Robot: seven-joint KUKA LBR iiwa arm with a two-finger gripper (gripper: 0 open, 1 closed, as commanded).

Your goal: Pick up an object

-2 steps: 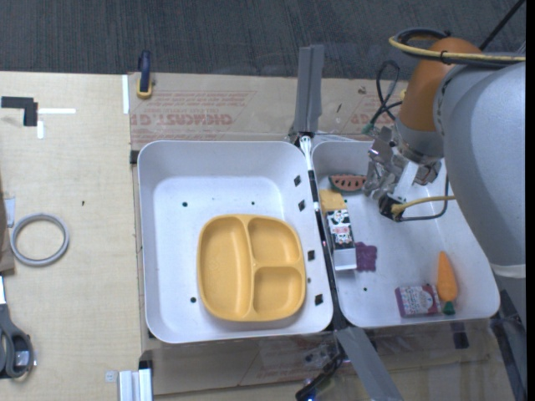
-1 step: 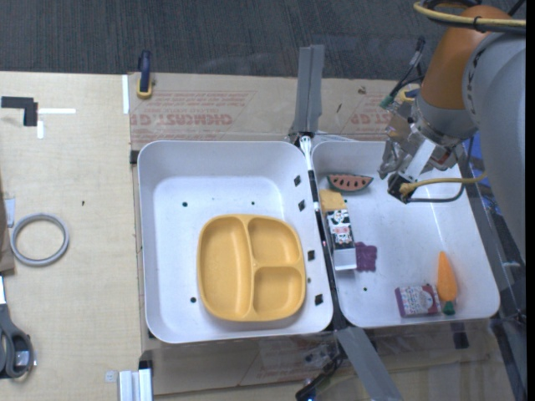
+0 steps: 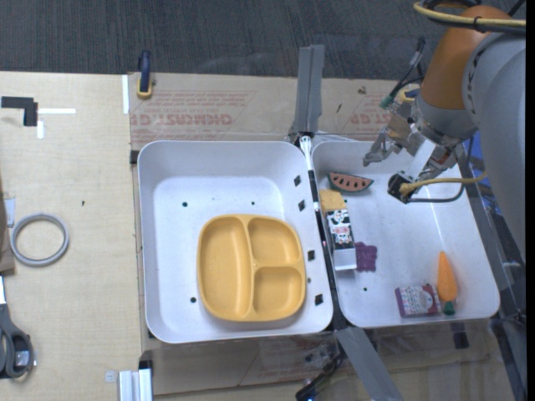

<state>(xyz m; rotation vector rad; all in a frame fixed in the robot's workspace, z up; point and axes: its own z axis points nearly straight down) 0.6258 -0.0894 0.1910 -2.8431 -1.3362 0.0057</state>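
2 white bins sit side by side. Nearest in the right bin lie a pink packet and carrot; farther back, a watermelon slice. Beyond, the gripper hangs with fingers spread, holding nothing.

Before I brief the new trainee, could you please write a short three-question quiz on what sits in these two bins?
1. True or false: the yellow divided plate lies in the right bin.
2. Which toy lies closest to the gripper? A) carrot B) watermelon slice C) purple piece
3. Fill in: the carrot lies beside a small ___ packet.

Key: 1. False, it lies in the left bin. 2. B. 3. pink.
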